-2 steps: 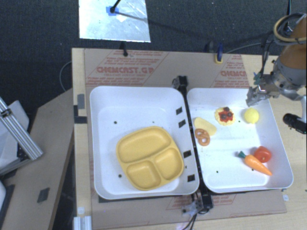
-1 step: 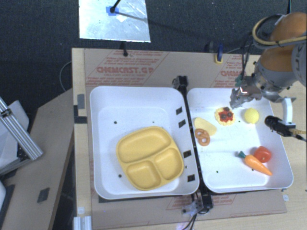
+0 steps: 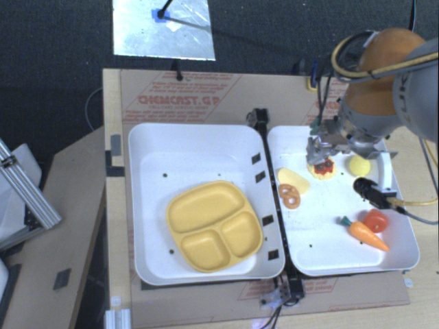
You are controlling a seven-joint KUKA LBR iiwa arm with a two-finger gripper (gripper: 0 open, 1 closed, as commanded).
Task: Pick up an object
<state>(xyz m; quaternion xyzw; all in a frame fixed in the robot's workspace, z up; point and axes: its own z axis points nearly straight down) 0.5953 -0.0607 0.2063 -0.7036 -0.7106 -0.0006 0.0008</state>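
Note:
My gripper (image 3: 319, 155) hangs over the back of the right bin (image 3: 322, 262), directly above a small round red and yellow toy (image 3: 324, 169). Whether that toy is touched is hidden by the fingers. A yellow ball (image 3: 359, 165) lies just right of it. Toward the bin's left wall sit a pale yellow slice (image 3: 295, 179) and a brown pretzel (image 3: 290, 196). At the front right lie an orange carrot (image 3: 365, 234) and a red tomato (image 3: 375, 220).
The left bin (image 3: 147, 149) holds a yellow divided tray (image 3: 214, 225). A black divider (image 3: 269, 184) runs between the two bins. A shiny metal sheet (image 3: 163, 19) lies behind the bench.

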